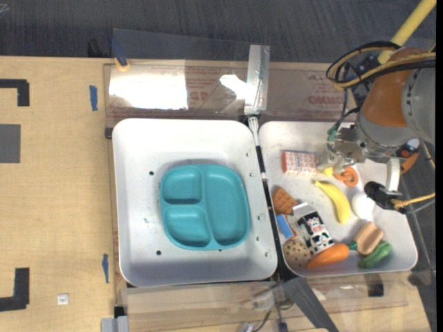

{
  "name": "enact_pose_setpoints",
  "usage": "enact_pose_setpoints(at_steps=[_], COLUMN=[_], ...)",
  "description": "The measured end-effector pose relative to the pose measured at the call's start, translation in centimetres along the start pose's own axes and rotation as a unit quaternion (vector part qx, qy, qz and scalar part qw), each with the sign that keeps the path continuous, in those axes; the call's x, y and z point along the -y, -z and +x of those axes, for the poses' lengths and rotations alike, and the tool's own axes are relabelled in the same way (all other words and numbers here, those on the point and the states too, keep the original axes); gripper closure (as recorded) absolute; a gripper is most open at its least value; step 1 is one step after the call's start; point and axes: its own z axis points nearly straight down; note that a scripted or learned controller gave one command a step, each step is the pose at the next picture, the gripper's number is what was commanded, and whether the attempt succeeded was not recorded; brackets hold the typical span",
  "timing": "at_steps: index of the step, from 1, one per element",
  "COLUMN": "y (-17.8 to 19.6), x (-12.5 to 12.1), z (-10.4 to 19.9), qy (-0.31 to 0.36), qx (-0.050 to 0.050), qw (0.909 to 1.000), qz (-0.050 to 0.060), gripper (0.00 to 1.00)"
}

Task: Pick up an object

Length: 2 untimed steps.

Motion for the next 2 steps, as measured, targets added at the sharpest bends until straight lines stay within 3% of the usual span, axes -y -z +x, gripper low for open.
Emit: enact_pose_setpoints(at_steps=[1,2], y=[-1.6,12.4], x=[-0.9,4.3], z=[1.0,6.6], qy=[0.030,0.113], qx=[0.003,-0.001], qw=[0.9996,0.9936], qz=[0.001,0.005], gripper=[1.00,1.00])
